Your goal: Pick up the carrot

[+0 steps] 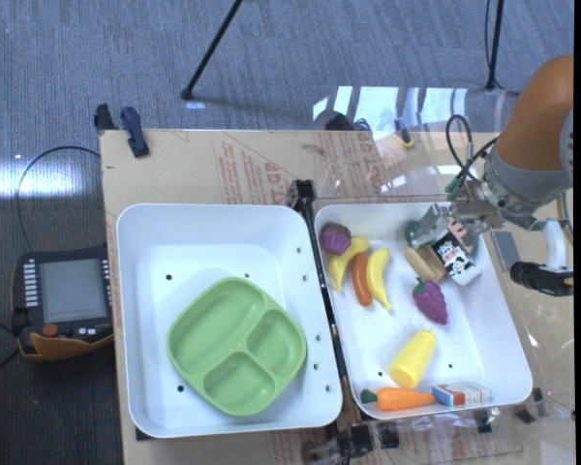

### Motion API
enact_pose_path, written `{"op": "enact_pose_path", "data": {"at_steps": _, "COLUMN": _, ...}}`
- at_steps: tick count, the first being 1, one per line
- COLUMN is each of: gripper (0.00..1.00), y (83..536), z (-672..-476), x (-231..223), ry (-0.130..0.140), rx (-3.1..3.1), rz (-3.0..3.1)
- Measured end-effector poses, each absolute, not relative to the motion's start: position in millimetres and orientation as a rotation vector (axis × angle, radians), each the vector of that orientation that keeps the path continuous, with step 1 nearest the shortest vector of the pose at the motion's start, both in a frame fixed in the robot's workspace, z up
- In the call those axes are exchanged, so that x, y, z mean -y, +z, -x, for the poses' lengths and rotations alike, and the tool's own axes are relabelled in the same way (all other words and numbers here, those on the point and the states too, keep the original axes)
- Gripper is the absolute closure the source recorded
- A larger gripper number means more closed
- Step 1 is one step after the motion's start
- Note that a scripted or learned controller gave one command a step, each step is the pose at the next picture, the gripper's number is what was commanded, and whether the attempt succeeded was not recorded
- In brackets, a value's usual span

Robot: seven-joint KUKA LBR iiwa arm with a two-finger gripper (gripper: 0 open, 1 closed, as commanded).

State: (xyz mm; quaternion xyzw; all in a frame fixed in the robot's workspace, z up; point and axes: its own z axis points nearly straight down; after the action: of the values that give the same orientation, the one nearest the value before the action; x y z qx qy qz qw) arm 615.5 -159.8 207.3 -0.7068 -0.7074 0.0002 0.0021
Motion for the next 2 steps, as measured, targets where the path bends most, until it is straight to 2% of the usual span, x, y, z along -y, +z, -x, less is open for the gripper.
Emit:
{"op": "enact_pose_path", "data": {"at_steps": 1, "gripper": 0.00, "y": 109.7, "z": -610.5, "x": 139.7, "ry": -0.007, "rx": 2.326, "rz": 2.106}}
{"op": "enact_pose_path", "data": {"at_steps": 2, "gripper": 0.00, "y": 101.7, "z": -649.3, "x": 191.9, "ry": -0.035, "rx": 2.424, "rz": 1.928}}
